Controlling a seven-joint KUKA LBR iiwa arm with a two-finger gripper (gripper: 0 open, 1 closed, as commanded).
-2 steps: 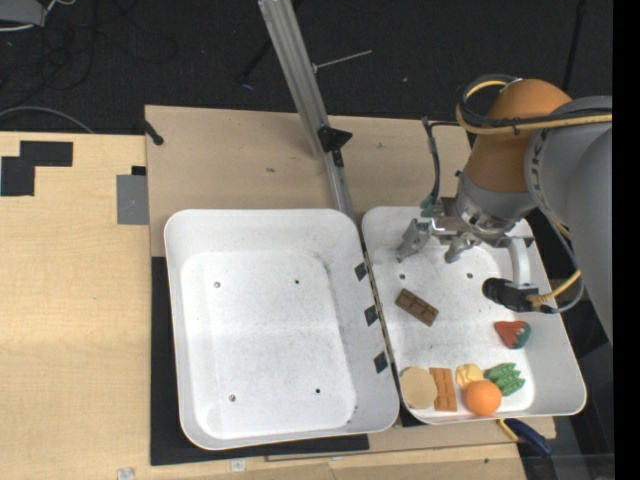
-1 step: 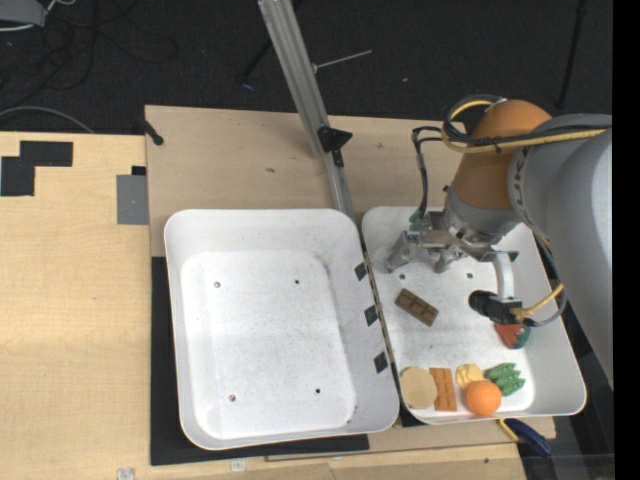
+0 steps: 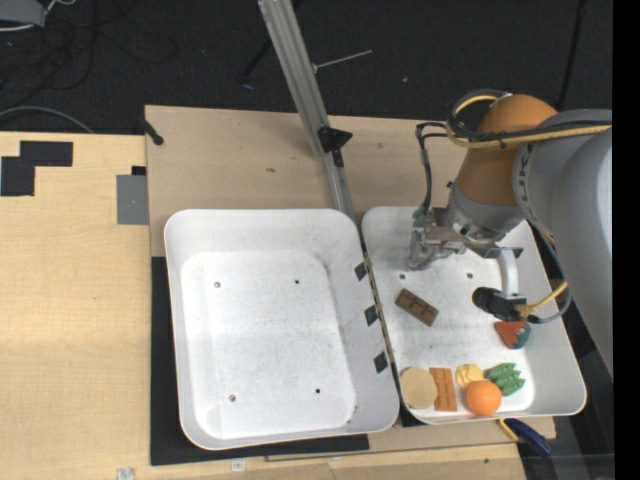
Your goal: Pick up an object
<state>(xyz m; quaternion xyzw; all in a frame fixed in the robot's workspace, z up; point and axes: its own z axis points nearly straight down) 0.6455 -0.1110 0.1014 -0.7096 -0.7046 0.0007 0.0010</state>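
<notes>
The gripper point(image 3: 425, 251) is seen in the upper part of the right bin point(image 3: 560, 393), right of frame centre, lowered close to the bin floor; nothing is seen gripped, and how it stands cannot be told. A brown block point(image 3: 416, 307) lies just below it. Along the bin's lower edge an orange point(image 3: 483, 398), a green item point(image 3: 506, 377) and a tan slice point(image 3: 419, 387) are clustered. The left bin point(image 3: 200, 230) is set alongside.

The tool point(image 3: 425, 251) hangs over the right bin point(image 3: 560, 393), whose objects point(image 3: 465, 388) lie along its near edge.
</notes>
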